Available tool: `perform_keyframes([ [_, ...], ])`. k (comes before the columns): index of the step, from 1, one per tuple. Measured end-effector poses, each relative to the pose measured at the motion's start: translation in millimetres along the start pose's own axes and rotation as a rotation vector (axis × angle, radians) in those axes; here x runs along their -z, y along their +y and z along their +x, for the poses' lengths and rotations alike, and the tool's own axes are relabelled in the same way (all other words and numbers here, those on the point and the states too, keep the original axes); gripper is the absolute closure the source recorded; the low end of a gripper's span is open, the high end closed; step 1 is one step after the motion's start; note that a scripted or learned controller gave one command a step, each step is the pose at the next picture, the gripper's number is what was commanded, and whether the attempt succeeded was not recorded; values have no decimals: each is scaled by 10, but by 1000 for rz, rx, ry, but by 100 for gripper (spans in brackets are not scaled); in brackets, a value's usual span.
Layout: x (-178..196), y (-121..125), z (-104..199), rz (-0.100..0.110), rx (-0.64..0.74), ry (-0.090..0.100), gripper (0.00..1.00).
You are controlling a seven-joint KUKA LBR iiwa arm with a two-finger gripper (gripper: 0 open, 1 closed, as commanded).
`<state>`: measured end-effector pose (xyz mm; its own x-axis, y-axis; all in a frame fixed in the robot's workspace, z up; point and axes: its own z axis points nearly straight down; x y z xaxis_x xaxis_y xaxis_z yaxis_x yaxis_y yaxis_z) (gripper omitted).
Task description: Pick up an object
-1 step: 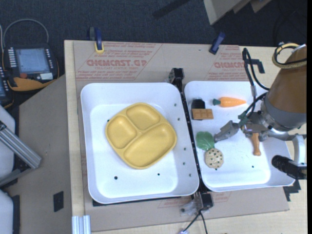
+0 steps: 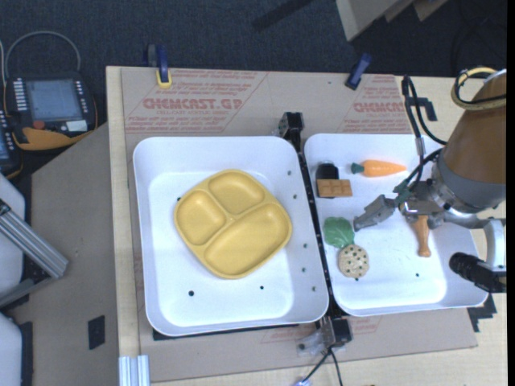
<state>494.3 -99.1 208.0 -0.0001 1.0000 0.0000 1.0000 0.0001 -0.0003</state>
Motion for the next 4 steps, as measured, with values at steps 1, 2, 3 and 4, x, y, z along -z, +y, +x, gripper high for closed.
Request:
perform_keyframes([
  [1, -618, -25, -59, 8, -1, 2, 0],
  [2, -1097, -13, -146, 5, -1, 1, 0],
  [3, -1246, -22, -140, 5, -1, 2, 0],
  [4, -1134, -15, -141, 1, -2, 1, 100],
])
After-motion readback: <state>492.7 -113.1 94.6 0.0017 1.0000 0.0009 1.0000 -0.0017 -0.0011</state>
